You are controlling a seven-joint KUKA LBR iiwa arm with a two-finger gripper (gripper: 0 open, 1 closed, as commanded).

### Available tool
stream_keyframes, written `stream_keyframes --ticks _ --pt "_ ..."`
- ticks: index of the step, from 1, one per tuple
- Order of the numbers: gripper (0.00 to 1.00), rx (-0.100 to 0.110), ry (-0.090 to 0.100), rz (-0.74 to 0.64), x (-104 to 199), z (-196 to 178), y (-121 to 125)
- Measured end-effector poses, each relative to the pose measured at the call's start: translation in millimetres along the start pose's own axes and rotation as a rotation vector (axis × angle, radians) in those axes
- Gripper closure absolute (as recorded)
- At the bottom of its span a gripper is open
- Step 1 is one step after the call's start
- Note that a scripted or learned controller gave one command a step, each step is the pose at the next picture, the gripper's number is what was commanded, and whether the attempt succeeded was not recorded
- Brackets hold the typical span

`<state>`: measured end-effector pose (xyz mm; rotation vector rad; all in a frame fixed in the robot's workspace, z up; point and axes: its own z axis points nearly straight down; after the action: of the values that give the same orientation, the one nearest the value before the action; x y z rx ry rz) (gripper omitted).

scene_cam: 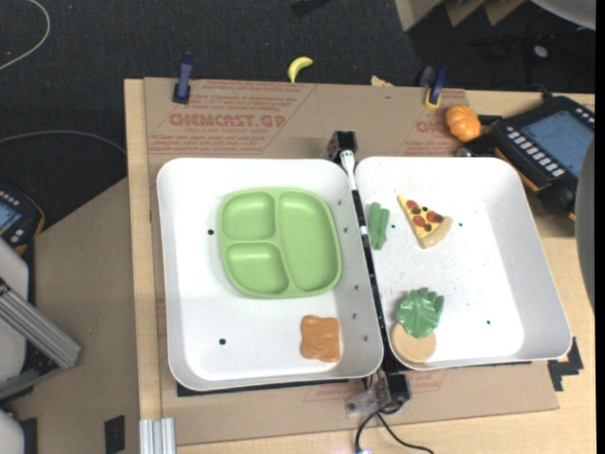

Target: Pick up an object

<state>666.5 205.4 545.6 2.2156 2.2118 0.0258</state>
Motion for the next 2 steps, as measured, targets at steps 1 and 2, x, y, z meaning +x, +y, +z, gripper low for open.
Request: stream_keyframes --ticks 1,2 --pt "1.00 0.034 -0.008 -0.004 19.3 137.7 -4.0" --pt "1.00 0.003 0.001 -0.004 19.2 11.7 -0.9"
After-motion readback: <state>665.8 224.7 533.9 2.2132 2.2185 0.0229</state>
